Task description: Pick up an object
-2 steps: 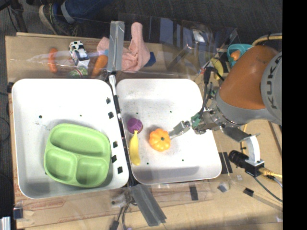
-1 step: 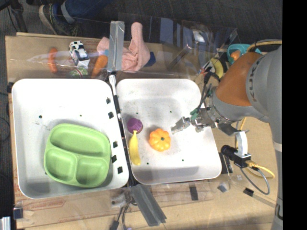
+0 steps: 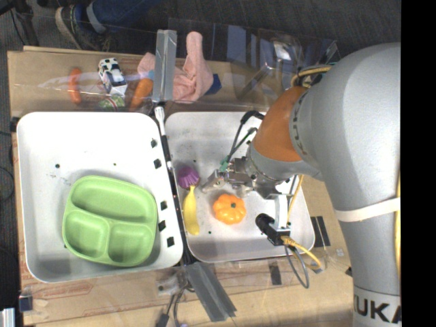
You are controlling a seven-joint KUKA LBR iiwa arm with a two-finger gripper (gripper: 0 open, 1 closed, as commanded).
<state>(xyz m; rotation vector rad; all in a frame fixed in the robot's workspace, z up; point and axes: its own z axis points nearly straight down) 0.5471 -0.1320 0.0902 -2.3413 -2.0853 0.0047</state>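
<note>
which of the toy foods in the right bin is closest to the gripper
The orange pumpkin. It lies just below the gripper, while the yellow banana and the purple piece lie further left, by the bin's dividing wall.

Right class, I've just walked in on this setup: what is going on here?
A grey robot arm reaches into the right bin, its hand low among a small orange pumpkin, a yellow banana and a purple item. Nothing is visibly lifted. The left bin holds a green divided tray.
</note>
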